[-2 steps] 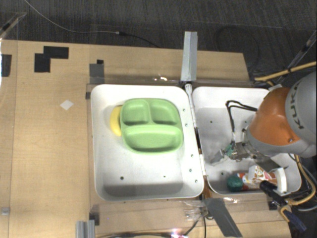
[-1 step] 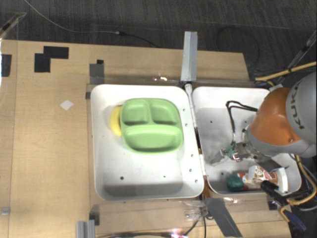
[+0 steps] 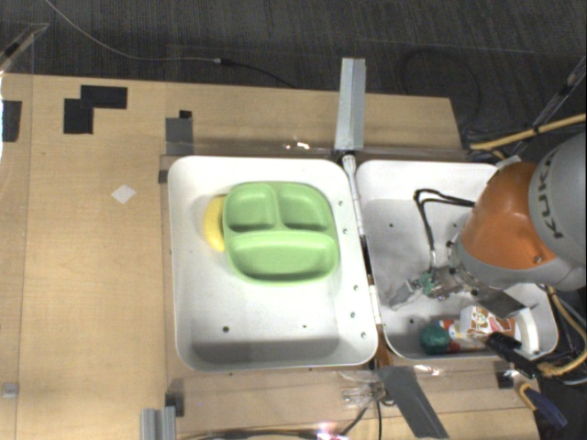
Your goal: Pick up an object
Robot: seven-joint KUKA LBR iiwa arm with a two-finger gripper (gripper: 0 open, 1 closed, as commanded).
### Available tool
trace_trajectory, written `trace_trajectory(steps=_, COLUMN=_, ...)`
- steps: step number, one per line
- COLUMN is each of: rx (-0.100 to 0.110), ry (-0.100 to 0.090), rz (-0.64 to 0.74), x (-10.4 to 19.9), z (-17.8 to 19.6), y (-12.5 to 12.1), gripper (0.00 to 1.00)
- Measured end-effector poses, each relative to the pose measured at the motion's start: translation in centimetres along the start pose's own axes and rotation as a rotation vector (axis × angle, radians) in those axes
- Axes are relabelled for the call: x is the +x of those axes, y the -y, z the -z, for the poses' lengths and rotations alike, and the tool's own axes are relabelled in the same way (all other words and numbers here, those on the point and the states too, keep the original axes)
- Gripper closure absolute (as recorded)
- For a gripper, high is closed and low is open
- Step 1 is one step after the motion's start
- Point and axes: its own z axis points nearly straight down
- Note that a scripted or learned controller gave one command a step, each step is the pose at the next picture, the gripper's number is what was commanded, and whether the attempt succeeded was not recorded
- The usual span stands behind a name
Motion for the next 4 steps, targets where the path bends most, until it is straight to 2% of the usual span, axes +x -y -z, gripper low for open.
trace_trajectory(steps=1, rx=0.004, ry=-0.007, rz=-0.034, x=-0.3, z=0.0, y=-0.4, gripper=0.00)
trace_trajectory(steps=2, rx=-0.001, ry=-0.001, rz=0.035, x=-0.3, z=0.0, y=0.1, gripper=0.00)
trace_trajectory(steps=3, rx=0.003, ry=-0.006, rz=0.019, x=-0.5, z=0.0, y=-0.3, gripper=0.00)
trace_trajectory(steps=4, rx=0.003, ry=-0.003, rz=0.214, x=-0.7, z=0.0, y=-1.9, gripper=0.00)
